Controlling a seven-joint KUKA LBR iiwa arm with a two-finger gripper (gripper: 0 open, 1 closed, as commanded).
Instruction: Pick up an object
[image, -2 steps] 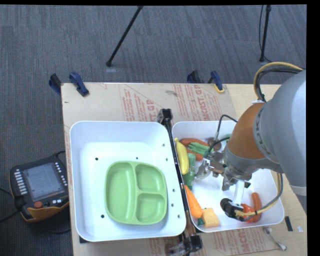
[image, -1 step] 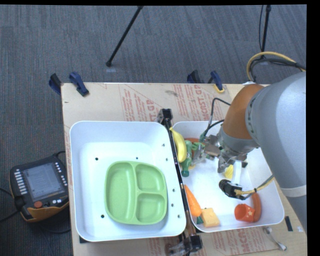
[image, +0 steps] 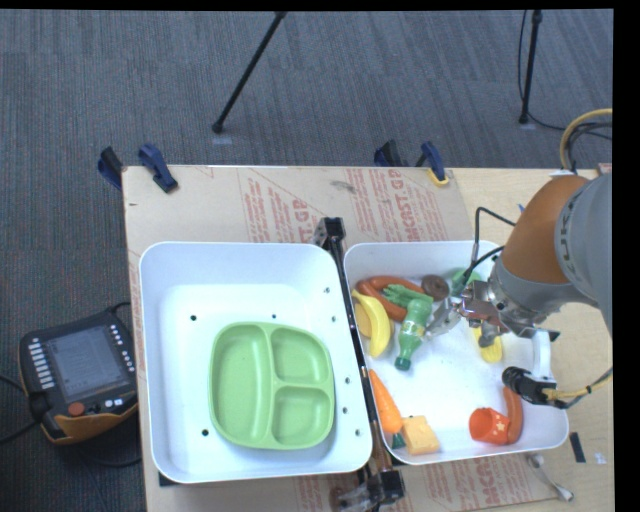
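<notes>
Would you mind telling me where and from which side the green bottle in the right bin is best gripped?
Probably across the green bottle's body, from straight above. It lies flat, tilted, neck uppermost in the view, beside the banana; its narrow sides look graspable.

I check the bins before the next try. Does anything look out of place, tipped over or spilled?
Nothing looks spilled or broken. The green bottle lies tilted on its side in the right bin, leaning among the banana and other toys, right beside the gripper. The green divided plate sits flat in the left bin.
</notes>
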